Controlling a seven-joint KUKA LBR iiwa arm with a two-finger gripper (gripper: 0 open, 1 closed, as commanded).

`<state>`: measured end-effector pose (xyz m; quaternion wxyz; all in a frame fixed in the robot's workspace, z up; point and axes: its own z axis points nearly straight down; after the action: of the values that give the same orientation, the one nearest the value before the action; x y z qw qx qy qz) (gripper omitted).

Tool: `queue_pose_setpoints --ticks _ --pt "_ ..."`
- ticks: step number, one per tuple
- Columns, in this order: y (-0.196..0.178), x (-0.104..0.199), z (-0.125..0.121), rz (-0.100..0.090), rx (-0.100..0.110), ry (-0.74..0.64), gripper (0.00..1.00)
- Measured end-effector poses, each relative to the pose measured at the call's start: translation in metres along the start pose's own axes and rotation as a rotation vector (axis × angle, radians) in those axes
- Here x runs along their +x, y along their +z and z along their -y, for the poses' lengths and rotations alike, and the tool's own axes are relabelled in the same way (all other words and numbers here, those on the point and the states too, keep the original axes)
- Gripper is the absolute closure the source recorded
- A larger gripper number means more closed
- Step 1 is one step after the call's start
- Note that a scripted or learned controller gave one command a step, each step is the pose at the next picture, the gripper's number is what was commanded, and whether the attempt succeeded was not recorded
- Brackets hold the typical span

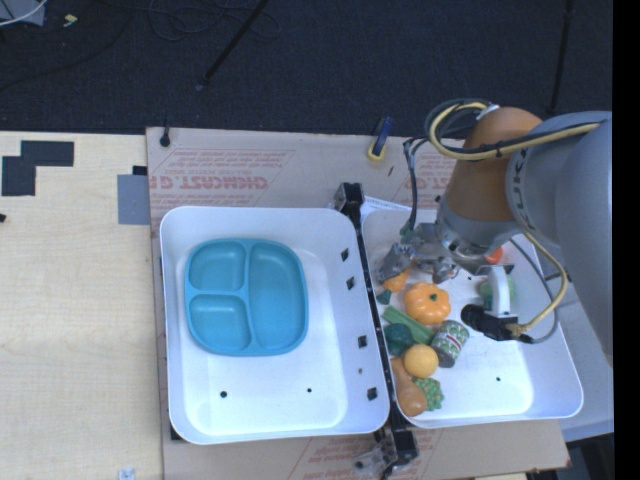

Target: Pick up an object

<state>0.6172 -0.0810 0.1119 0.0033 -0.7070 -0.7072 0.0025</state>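
The end effector (420, 263) hangs low over the right bin (545, 388), just above the orange toy pumpkin (428, 303) as the view shows it. I cannot tell from this angle whether it is wide or narrow, and nothing can be seen held in it.

Everything loose in that bin clusters around the pumpkin. A small orange piece (395, 281) lies just to the pumpkin's upper left, close under the end effector. A dark green toy (404, 328) touches the pumpkin's lower left side. A green-and-white can (451, 340) lies tilted just below and right of the pumpkin. A yellow-orange ball (421, 360) sits below the pumpkin, beside the can. Further below the pumpkin, a leafy green piece (431, 393) rests against another orange toy (409, 399) by the bin's near wall. A white-and-green item (497, 293) lies to the pumpkin's right.

Well left of the pumpkin, across the divider, the left bin (200, 398) holds a blue divided plate (246, 296). Both bins stand on the counter (70, 318).
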Motion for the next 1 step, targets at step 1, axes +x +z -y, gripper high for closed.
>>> queue_pose_setpoints --ticks 1 --pt "0.0257 0.0013 0.0001 0.002 -0.004 0.002 0.00"
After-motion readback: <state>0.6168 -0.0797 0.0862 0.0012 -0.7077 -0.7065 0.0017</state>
